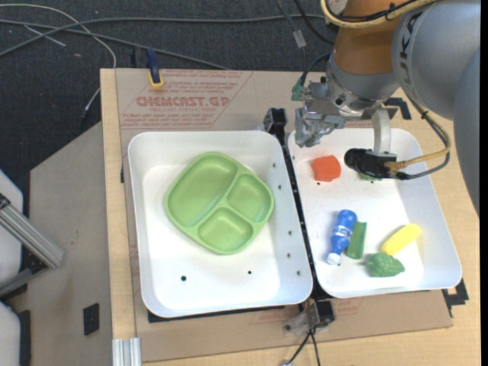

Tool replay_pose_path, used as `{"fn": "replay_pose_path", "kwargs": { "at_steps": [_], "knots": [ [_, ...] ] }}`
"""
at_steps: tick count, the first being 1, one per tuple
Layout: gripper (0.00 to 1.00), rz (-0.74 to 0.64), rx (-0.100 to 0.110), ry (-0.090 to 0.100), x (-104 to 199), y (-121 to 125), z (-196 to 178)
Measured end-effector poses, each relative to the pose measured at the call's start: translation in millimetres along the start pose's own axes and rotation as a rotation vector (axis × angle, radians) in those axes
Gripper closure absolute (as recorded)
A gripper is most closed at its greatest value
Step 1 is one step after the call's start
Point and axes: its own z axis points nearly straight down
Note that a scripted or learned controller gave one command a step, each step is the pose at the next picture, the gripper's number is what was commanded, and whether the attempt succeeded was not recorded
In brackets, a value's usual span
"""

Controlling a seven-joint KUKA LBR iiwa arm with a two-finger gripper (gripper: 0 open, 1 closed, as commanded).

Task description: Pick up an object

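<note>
- The gripper (pixel 311 132) hangs over the right bin's (pixel 427 227) back left corner, its fingers a little apart with nothing between them.
- An orange block (pixel 326 168) lies just beside it.
- A blue bottle (pixel 341 235), green stick (pixel 356 239), yellow piece (pixel 401 239) and green lump (pixel 383 265) cluster nearer the front.
- A green divided plate (pixel 219 202) sits in the left bin (pixel 152 280).

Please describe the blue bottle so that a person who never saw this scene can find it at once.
Look in the right white bin, near its front edge. The blue bottle lies there beside a green block. It is the only blue thing, with a white cap.
</note>
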Motion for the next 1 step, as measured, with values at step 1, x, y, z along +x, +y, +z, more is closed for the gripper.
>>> {"fn": "replay_pose_path", "kwargs": {
  "at_steps": [1],
  "knots": [
    [1.00, 0.000, 0.006, 0.000, 51.6, 4.0, 19.7]
  ]
}}
